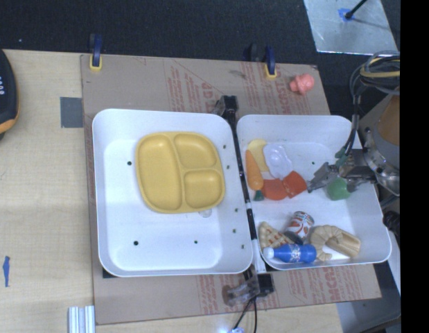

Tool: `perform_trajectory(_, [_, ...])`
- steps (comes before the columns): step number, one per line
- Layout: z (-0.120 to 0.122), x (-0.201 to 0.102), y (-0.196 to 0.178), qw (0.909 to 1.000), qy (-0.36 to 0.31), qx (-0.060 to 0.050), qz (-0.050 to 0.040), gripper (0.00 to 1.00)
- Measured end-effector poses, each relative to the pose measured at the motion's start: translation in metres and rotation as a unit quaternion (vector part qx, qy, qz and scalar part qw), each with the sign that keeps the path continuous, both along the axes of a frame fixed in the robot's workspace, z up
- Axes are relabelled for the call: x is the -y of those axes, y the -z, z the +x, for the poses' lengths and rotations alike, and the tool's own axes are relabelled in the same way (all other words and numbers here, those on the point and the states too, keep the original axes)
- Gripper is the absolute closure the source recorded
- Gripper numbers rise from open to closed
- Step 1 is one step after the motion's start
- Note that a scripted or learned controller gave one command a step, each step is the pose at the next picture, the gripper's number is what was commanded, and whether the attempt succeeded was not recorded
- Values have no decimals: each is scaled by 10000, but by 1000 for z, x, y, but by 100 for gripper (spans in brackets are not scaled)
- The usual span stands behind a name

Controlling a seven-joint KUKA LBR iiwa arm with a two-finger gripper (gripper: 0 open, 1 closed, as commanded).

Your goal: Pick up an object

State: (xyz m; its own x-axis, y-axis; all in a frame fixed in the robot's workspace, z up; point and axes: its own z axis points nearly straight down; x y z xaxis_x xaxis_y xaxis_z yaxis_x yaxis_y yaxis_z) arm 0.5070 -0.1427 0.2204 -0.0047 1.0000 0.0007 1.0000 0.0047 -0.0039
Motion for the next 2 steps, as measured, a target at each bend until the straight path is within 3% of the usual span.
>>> perform_trajectory(1, [30, -39, 99, 10000, -27, -31, 10, 0])
perform_trajectory(2, [89, -33, 127, 10000, -11, 64, -12, 0])
